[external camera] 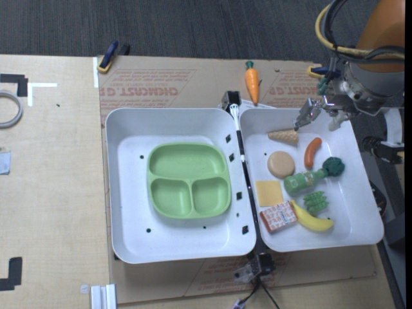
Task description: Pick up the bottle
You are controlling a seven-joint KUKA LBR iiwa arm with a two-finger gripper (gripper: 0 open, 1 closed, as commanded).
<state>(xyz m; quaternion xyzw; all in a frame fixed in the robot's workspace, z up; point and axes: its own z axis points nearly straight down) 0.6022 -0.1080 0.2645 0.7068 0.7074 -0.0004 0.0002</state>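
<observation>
A green bottle (305, 181) lies on its side in the middle of the right bin (360, 227), its neck pointing up-right toward a broccoli floret (333, 166). My gripper (320, 119) hangs over the bin's back edge, well above and behind the bottle. It is open, and nothing sits between its fingers (304, 116).
Around the bottle lie a red sausage (312, 150), a cone (283, 136), a round bun (281, 163), a cheese slice (269, 192), a red carton (278, 216), a banana (311, 219) and a green leafy piece (316, 201). The left bin holds a green divided plate (190, 180). A carrot (252, 82) lies behind the bins.
</observation>
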